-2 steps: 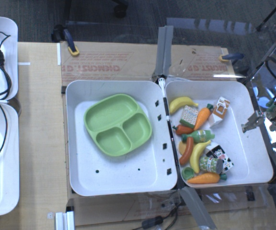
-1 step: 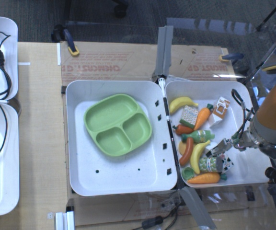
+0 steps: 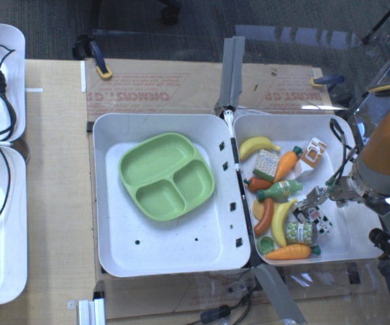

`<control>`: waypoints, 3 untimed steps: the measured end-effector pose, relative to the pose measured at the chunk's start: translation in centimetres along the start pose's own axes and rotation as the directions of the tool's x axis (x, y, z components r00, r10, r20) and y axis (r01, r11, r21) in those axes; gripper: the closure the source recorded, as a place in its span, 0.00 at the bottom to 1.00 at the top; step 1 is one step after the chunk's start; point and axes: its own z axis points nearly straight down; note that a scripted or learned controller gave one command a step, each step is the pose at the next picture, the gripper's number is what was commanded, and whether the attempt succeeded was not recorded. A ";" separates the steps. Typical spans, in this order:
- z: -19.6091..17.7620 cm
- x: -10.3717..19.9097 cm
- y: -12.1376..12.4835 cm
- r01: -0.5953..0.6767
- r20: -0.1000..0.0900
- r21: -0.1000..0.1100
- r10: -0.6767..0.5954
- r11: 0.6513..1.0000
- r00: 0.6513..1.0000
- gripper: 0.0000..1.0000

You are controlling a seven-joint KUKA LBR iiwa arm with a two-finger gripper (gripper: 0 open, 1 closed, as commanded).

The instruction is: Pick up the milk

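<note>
Carrot [image 3: 288, 252], smooth orange plastic, nearest, by front wall of right bin [image 3: 357, 252]. Milk [image 3: 319, 222]: small boxy carton, white with black spots, just behind carrot, beside green can [image 3: 298, 232]. Gripper [image 3: 315, 200] close over milk; grip state cannot tell. Risk: crowded, slick surfaces, so carton slips or can is caught instead.

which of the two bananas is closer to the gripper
The banana lying lower in the right bin, beside the gripper. The other banana sits at the bin's far top corner.

Tray [image 3: 166, 175] in left bin [image 3: 114, 249]; food in right bin [image 3: 357, 249].
</note>
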 end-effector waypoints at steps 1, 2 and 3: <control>0.1 -0.8 -1.2 0.033 0.004 -0.023 -0.033 0.999 0.999 0.00; 0.0 0.0 -1.2 0.130 0.025 -0.027 -0.129 0.991 0.991 0.00; 0.1 -2.2 -1.3 0.203 0.009 -0.021 -0.203 0.979 0.979 0.00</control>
